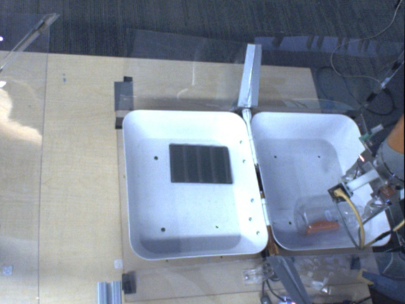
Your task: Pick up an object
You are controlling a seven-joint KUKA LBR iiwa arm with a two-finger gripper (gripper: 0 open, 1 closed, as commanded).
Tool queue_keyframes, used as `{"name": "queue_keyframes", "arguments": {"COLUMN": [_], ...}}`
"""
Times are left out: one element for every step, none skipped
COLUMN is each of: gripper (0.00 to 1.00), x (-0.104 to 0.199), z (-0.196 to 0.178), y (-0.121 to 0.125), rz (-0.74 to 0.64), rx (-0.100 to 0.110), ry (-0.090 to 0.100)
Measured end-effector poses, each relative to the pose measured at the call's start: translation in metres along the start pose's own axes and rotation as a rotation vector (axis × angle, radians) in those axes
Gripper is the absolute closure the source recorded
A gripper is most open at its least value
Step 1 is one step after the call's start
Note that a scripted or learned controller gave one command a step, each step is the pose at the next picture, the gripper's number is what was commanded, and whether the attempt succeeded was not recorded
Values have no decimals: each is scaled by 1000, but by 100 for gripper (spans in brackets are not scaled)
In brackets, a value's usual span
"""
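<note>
I see a dark ribbed mat [200, 164] lying flat in the left white bin [140, 189] on the wooden table [69, 170].

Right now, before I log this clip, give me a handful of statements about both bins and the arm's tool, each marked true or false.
1. A dark ribbed rectangular mat lies in the left bin. True.
2. A clear plastic cup with an orange-red item inside lies in the left bin. False: it lies in the right bin, near its front right corner.
3. The tool is over the right bin's right side. True.
4. The clear cup stands upright in the middle of its bin. False: it lies on its side toward the front.
5. The ribbed mat touches the left bin's front wall. False: white floor shows all around it.
</note>
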State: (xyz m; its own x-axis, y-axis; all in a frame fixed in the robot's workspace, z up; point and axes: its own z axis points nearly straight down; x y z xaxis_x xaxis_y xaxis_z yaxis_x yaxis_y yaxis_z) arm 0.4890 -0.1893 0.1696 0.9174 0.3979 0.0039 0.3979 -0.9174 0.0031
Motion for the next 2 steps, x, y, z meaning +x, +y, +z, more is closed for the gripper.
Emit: {"name": "queue_keyframes", "arguments": {"gripper": [0, 100], "x": [6, 9], "z": [60, 50], "y": [11, 10], "rz": [38, 28], "rx": [3, 2], "ry": [-2, 0]}}
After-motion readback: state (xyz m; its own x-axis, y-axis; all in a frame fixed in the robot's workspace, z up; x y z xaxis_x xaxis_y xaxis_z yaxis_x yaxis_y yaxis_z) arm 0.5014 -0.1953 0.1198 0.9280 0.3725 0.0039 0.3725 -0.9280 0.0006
